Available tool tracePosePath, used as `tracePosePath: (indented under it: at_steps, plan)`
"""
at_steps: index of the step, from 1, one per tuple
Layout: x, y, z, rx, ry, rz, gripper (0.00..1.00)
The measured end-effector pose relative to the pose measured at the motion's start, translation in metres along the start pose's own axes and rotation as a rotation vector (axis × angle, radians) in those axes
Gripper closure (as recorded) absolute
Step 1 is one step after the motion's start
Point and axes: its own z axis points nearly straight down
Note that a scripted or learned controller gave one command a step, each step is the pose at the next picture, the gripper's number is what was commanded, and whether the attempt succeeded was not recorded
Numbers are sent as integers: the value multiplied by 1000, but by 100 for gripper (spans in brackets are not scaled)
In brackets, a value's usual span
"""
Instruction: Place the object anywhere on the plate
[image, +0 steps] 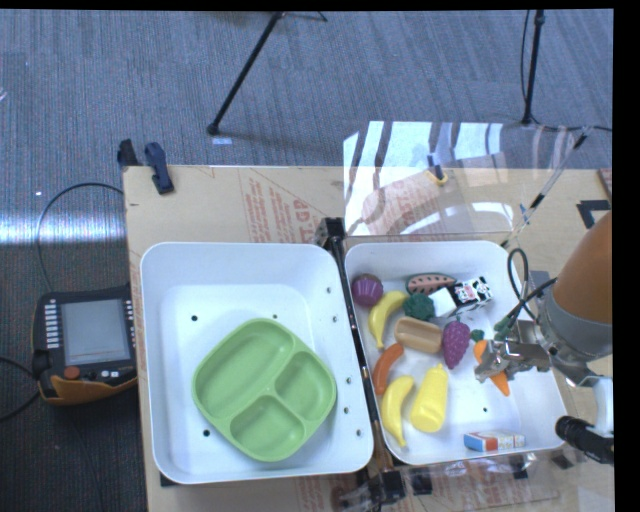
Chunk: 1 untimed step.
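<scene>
Grey carpet surrounds a cardboard-topped bench (250, 200) bearing two white bins. From the camera view, the left bin (170, 300) contains a green divided plate (263, 388), with nothing resting on it. The right bin (540, 410) holds a jumble of toy food: a purple onion (366, 290), bananas (385, 315), a hot dog (419, 335), purple grapes (455, 342), a yellow bottle (431, 399) and a small carton (493, 441). The gripper (500, 365) hangs low over the right bin's right side, its fingers narrowly closed around an orange carrot (499, 381).
</scene>
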Motion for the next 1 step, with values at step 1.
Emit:
tracePosePath:
  at_steps: [1]
  plan:
    - [19, -1, -171, -13, -2, 240, 100]
